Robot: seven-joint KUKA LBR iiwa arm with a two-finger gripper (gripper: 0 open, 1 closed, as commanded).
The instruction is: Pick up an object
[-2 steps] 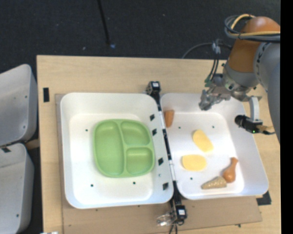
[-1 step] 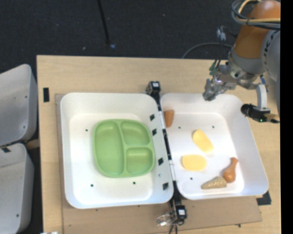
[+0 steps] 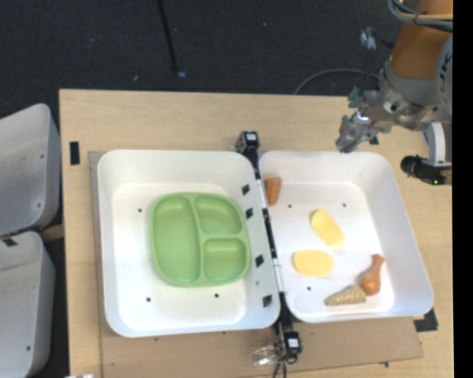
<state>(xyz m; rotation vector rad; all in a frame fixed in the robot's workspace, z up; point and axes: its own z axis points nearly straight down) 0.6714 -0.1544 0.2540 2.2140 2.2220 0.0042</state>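
While the arm reached in from the right of the camera view, we saw its gripper poised over the bench, just beyond the far edge of the right bin and near that bin's far right corner. Nothing lay between its fingers, but whether the jaws were parted or closed we could not tell, since they were too small and too dark against the wood. The orange band of the arm sat higher up, near the top right of the view.

In the right bin we counted five small things. A small orange piece stood against the bin's left edge, close to its far left corner. A yellow oval piece lay near the middle of the bin, and a second yellow piece lay just nearer to us, apart from the first. Toward the near right corner we saw an orange drumstick-shaped toy, and beside it, along the near edge, a tan cone; the two looked to be touching or very nearly so. All five were well apart from the gripper.

In the left bin we saw a green divided tray lying flat near the middle, with three compartments.
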